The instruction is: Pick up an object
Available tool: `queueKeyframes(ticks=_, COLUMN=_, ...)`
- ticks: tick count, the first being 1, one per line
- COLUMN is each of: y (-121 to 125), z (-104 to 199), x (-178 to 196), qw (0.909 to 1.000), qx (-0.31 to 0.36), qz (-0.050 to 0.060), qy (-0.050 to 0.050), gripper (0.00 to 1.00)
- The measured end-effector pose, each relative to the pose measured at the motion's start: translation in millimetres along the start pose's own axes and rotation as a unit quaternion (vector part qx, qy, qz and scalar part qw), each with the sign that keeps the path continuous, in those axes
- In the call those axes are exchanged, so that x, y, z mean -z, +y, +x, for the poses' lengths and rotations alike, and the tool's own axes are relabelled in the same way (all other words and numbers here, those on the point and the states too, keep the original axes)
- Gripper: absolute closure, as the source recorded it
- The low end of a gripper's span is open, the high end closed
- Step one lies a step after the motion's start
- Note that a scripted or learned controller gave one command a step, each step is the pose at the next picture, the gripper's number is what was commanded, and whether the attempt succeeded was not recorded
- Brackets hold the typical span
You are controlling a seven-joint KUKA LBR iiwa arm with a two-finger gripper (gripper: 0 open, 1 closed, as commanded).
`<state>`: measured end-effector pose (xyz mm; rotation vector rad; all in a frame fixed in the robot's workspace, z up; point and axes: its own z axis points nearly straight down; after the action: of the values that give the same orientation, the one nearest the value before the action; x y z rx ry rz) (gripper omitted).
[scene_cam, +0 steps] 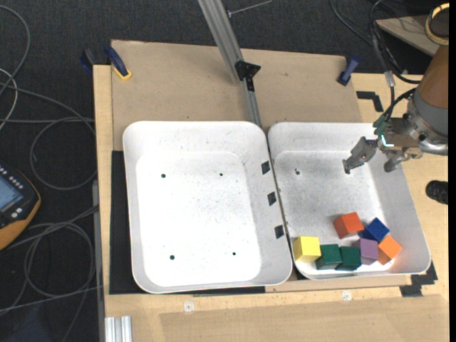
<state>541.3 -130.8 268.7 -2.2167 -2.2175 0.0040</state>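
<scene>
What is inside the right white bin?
In the right white bin: a cluster of small blocks at its near edge, red, blue, purple, orange, yellow, two green. Anything beneath them is covered.

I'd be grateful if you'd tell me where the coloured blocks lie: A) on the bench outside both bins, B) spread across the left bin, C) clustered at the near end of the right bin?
C: the coloured blocks sit bunched at the near end of the right bin.

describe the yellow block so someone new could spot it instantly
Take the right-hand bin of the two white ones and look along its near edge, where the blocks cluster. The yellow block sits at the cluster's left end, beside a green block; it is the only yellow one.
</scene>
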Motion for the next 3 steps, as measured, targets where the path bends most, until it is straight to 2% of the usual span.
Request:
queueKeyframes(ticks=1, y=0, z=0, x=2, qw=1.0, qx=0.0, qz=-0.002, qy=0.0, gripper=0.0)
queueKeyframes(ticks=3, y=8, z=13, x=-107, qw=1.0, qx=0.0, qz=0.001, qy=0.0, gripper=0.0)
